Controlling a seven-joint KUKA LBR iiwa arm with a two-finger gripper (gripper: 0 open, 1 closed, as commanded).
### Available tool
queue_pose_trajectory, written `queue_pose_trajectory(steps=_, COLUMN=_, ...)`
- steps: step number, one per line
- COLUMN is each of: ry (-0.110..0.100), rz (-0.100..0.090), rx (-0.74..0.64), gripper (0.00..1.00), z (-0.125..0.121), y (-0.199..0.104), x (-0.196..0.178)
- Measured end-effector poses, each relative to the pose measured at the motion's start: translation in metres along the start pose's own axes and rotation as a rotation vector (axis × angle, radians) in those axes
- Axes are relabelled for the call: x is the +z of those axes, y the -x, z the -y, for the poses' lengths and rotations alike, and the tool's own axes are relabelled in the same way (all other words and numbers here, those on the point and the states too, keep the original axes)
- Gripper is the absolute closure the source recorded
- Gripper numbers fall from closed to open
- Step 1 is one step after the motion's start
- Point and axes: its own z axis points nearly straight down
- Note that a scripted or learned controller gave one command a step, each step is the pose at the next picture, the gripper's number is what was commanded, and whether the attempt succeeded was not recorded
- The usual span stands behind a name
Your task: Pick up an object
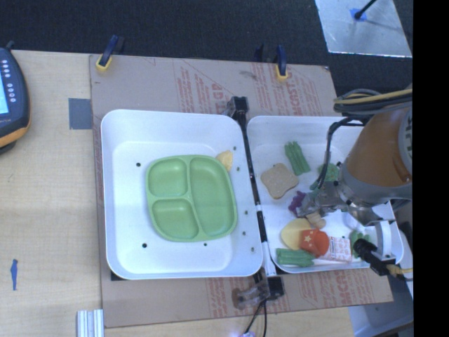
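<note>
We found the pickable items gathered in the right bin (pixel 270 128), a shallow white tray with rounded corners. Nearest the gripper (pixel 317 213) lay a small purple piece (pixel 298 202), lumpy and possibly a toy grape cluster, though the view was too coarse for us to be sure. Just below it sat a smooth yellow rounded piece (pixel 292 233) touching a glossy red tomato-like ball (pixel 315 242), with a flat green pod shape (pixel 295 258) along the bin's near wall. A tan slice of toy bread (pixel 279 180) lay flat toward the bin's middle, and a ribbed green stalk (pixel 297 157) lay beyond it. We could not tell whether the gripper was open, closed or gripping anything, since the grey arm (pixel 375 163) with its orange band hid it. In the left bin (pixel 112 188) rested a matte green divided plate (pixel 191 198) with three compartments, a small yellow piece (pixel 224 160) touching its far corner
</note>
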Motion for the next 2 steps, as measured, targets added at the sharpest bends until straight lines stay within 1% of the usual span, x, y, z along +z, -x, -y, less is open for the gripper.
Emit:
queue_pose_trajectory(steps=1, ry=0.007, rz=0.001, rx=-0.002, gripper=1.0, z=-0.035, y=-0.033, x=0.009)
queue_pose_trajectory(steps=2, ry=0.013, rz=-0.002, rx=-0.004, gripper=1.0, z=-0.063, y=-0.086, x=-0.097)
